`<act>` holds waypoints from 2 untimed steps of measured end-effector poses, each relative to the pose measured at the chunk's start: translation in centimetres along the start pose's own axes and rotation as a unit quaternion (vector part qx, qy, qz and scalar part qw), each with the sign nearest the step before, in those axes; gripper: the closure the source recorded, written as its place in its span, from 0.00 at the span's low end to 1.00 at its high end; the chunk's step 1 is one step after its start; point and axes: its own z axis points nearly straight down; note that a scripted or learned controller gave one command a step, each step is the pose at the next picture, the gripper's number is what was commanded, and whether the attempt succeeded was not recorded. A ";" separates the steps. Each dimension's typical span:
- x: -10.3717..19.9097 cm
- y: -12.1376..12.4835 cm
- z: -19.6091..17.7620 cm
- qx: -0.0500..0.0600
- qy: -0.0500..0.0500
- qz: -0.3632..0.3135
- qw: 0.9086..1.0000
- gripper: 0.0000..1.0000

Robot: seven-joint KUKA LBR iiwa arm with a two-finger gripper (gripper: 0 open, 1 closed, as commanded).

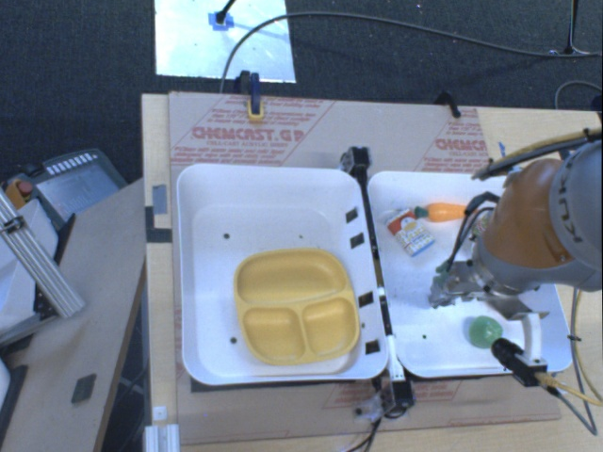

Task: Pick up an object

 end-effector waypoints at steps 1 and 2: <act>0.1 -0.9 -5.3 -0.001 -0.001 -0.001 1.000 1.00; 0.4 -0.5 -9.7 -0.002 -0.001 -0.002 1.000 1.00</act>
